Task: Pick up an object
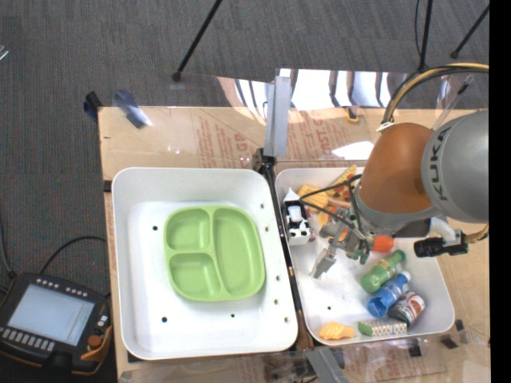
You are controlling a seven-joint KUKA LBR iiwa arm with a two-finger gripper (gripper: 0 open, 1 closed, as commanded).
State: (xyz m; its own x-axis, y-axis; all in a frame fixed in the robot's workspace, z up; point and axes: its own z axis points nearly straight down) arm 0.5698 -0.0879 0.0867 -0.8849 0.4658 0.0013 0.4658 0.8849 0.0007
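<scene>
Bench edge at the bottom of the frame comes first, and on the floor at the lower left lies a dark teach pendant (52,317) with a pale screen, its left side cut off by the frame.

Just above, two white bins stand side by side. The left bin (136,198) holds a green divided plate (214,252) with three compartments, lying flat near the middle.

The right bin (443,309) is more crowded. Along its lower edge lie a small orange piece (335,331), a little green piece beside a ribbed metal spring-like thing (385,328), and a can (407,308) with red and white print; the label is too small to read. A blue bottle (389,292) and a green bottle (381,272) lie tilted just above it, close together, almost touching.

In the middle of this bin hangs the gripper (326,263), its grey fingers pointing down and to the left over bare white floor. The fingers stand a little apart and I see nothing between them. A black-and-white cow toy (298,228) sits left of it, by the bin wall.

Higher, yellow and orange items (319,199) lie partly hidden under the arm (415,174), so their shape is hard to tell. An orange thing (382,243) peeks out beside the wrist.

At the far side, brown cardboard (184,134) covers the bench, with blue tape (130,108) at upper left.
</scene>
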